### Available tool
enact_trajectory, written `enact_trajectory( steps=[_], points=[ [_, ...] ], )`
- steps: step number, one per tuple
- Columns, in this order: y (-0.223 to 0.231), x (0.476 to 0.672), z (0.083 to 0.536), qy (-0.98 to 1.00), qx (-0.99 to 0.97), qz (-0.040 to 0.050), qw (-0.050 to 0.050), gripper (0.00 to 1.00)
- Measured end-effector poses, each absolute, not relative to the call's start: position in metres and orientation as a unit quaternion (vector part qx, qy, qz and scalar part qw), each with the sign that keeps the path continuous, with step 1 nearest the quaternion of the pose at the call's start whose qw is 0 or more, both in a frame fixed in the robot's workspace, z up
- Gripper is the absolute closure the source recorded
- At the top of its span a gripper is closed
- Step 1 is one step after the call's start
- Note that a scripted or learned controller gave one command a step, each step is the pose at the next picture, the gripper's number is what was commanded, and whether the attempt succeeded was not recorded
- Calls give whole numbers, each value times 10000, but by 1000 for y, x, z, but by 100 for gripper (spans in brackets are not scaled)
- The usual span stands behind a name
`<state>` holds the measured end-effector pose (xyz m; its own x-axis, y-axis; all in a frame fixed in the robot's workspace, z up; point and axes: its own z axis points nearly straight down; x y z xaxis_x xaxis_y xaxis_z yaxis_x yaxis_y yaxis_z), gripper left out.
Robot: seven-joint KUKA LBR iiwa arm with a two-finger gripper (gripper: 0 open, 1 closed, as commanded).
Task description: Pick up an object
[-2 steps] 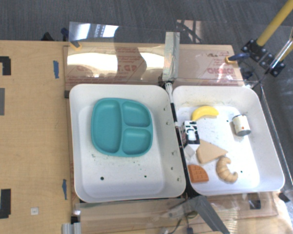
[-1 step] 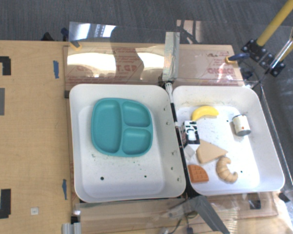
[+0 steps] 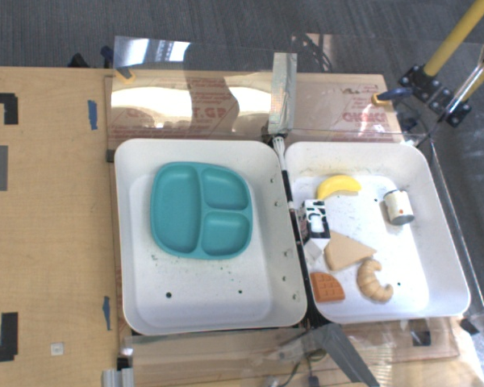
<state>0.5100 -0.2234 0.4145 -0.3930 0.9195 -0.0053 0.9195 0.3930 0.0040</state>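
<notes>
Desk [image 3: 48, 240]: a brown board surface carrying two shallow white bins side by side.
Right bin [image 3: 445, 252], nearest edge: an orange waffle-like square [image 3: 328, 287] lies just beside a tan croissant-shaped piece [image 3: 374, 281].
Right bin, middle: a pale tan wedge [image 3: 346, 252] lies flat, close above the croissant piece and apart from it.
Right bin, left wall: a small black-and-white pack [image 3: 316, 218] lies against the divider between the bins.
Right bin, farther back: a short silvery can [image 3: 398, 206] lies on its side, well apart from the pack; a yellow banana [image 3: 339, 186] curves near the far wall.
Left bin [image 3: 129, 248]: a teal plate [image 3: 201, 210] with three compartments lies flat in the middle, with small dark specks on the bin floor around it.
Far edge: clear plastic panels [image 3: 226, 103] stand behind both bins; a yellow pole with a black clamp [image 3: 460, 31] leans in the far right corner.
Tool: its state cannot be told from this view.
Step in hand: judged as the start; every object rests on a bin floor, none lifted.
Next move: choose one item, likely the can or banana since each has free space around it, descend above it with the tool spread, then close and lift.
</notes>
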Motion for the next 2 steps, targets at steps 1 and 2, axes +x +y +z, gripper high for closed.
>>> enact_trajectory(
  steps=[1, 2],
  points=[
    [-224, 480, 430, 7100, 7042, 4, 32, 100],
    [-223, 507, 434, 4846, 8747, 0, 15, 100]
  ],
)
